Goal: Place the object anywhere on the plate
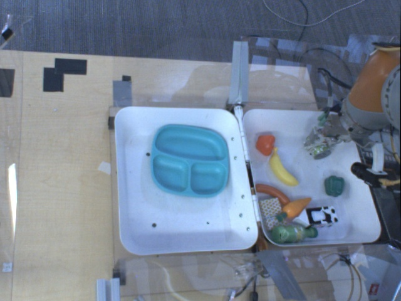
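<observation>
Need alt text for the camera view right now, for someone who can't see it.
A blue divided plate sits in the left bin; the gripper hovers at the right bin's back edge, above toy food: tomato, banana, carrot, green pepper.

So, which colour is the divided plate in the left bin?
Light blue; the plate shows clearly in the camera view.

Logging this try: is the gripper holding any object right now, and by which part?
Cannot be told. The gripper is low over the right bin, apart from the banana and tomato.
</observation>
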Robot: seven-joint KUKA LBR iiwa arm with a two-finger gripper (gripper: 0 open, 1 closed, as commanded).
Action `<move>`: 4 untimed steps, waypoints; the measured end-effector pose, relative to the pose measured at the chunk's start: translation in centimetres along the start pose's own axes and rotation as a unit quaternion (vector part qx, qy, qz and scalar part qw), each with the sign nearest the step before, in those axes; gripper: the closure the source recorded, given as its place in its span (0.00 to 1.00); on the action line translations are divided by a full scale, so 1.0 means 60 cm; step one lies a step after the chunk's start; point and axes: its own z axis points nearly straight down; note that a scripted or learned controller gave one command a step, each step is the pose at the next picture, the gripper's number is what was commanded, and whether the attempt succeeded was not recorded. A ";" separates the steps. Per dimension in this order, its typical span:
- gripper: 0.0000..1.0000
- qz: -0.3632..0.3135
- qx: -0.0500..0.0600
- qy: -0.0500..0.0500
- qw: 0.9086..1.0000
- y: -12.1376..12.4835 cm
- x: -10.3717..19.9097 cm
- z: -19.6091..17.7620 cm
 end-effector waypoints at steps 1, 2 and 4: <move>1.00 -0.137 0.001 0.003 0.991 0.016 0.145 0.018; 1.00 -0.234 0.002 0.004 0.972 0.037 0.311 -0.145; 0.00 -0.301 0.002 0.005 0.953 0.053 0.466 -0.145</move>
